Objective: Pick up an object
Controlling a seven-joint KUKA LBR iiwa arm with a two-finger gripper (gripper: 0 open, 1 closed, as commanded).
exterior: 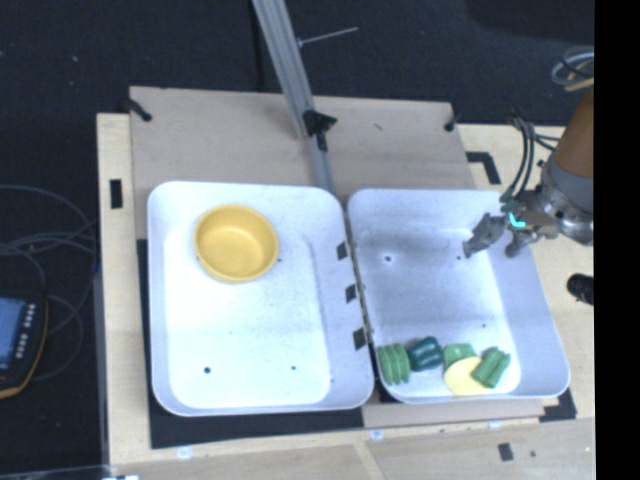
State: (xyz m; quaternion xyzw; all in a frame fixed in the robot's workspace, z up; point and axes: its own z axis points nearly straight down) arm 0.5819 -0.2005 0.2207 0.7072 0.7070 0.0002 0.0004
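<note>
A yellow bowl (pixel 236 242) sits in the upper left of the left bin (pixel 240 368). Along the front edge of the right bin (pixel 430 268) lies a cluster of small toys: a light green ridged piece (pixel 393 361), a dark green piece (pixel 425 353), a small green piece (pixel 458 352), a yellow round piece (pixel 463 376) and a green piece (pixel 492 367) leaning on it. My gripper (pixel 496 238) hovers over the upper right of the right bin, well behind the toys. Its fingers are spread apart and hold nothing.
A grey metal rail (pixel 285 58) slants down from the top to the gap between the bins. Cables (pixel 525 158) hang beside the arm's wrist at the right. A handheld pendant (pixel 18 343) lies off the bench at the left.
</note>
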